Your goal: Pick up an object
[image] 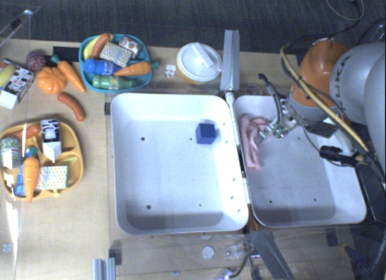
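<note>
Pink cloth (pixel 249 140) lies in the right bin (pixel 313 212), bunched in a long crumpled strip against that bin's left wall, running from near the top corner down toward the middle. The claw (pixel 272 129) sits low over the upper left part of the same bin, its tip at the right edge of the cloth's upper fold and seemingly touching it (whether it is released or clenched cannot be told, since the metal parts blur together at this slant). No part of the cloth is clearly raised off the bin floor.

A small blue cube (pixel 206 133) rests alone in the left bin (pixel 175 212), toward its upper right, well apart from the cloth. The grey arm (pixel 356 85) with its orange band (pixel 319 61) reaches in over the right bin's top edge.

On the desk (pixel 90 170) to the left stand a blue bowl (pixel 114 61) and a yellow tray (pixel 42 161), both full of toy food, with a toy pumpkin (pixel 50 81), a toy carrot (pixel 72 75) and a toy sausage (pixel 71 105) loose between them. A white lidded container (pixel 199 61) stands just behind the left bin.
</note>
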You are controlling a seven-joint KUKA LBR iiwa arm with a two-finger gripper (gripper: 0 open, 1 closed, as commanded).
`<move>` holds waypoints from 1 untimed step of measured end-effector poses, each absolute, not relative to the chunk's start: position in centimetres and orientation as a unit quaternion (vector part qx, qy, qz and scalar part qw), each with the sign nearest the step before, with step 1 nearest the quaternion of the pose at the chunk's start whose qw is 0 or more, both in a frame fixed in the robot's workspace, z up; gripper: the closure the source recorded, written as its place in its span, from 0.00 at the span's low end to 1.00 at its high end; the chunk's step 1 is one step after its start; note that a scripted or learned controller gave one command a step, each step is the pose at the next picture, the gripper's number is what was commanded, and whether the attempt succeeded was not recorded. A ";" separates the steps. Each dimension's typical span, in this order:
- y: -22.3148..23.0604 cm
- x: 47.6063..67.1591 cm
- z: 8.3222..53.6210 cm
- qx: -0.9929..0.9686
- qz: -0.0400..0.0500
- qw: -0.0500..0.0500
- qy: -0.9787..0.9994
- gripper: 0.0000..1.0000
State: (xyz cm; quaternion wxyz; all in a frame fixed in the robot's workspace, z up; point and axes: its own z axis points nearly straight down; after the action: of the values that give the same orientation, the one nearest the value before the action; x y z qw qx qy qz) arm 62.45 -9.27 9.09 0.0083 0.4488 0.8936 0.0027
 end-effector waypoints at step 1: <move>-9.8 66.4 11.8 0.573 0.000 0.001 0.819 0.00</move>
State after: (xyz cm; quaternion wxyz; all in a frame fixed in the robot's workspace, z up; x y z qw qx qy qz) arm 66.41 -9.83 11.84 0.0005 0.5731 0.8195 -0.0003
